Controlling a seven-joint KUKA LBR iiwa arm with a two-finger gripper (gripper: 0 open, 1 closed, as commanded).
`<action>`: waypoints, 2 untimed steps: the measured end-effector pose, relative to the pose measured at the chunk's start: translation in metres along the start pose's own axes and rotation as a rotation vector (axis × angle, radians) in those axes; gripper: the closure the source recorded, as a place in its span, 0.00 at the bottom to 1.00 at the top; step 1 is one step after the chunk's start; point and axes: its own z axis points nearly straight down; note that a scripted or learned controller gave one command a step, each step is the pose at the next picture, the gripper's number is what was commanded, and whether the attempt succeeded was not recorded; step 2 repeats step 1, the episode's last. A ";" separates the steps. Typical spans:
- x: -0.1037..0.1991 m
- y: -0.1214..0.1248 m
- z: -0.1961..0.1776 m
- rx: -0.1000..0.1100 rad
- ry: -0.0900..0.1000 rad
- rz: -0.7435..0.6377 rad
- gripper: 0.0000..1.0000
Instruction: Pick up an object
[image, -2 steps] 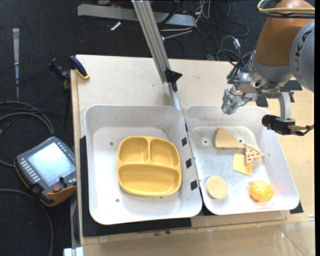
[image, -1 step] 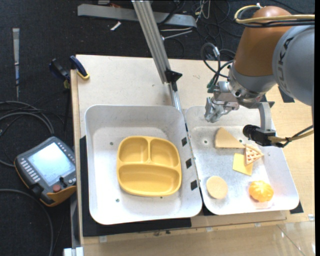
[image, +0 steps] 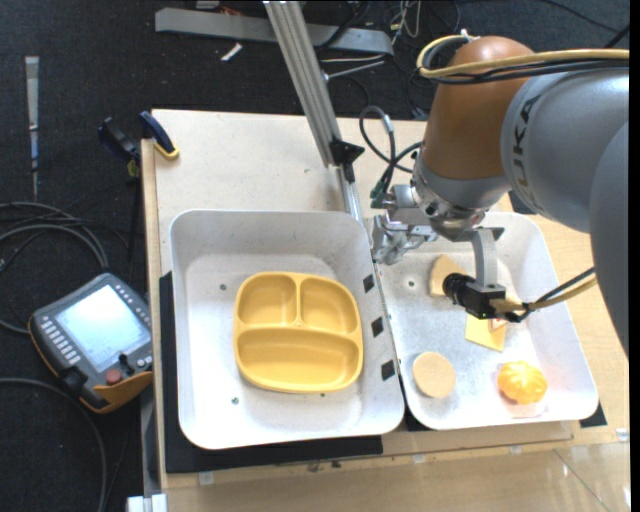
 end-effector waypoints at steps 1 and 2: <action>0.050 -0.012 -0.005 -0.002 0.000 0.000 1.00; 0.050 -0.012 -0.005 -0.002 0.000 0.000 1.00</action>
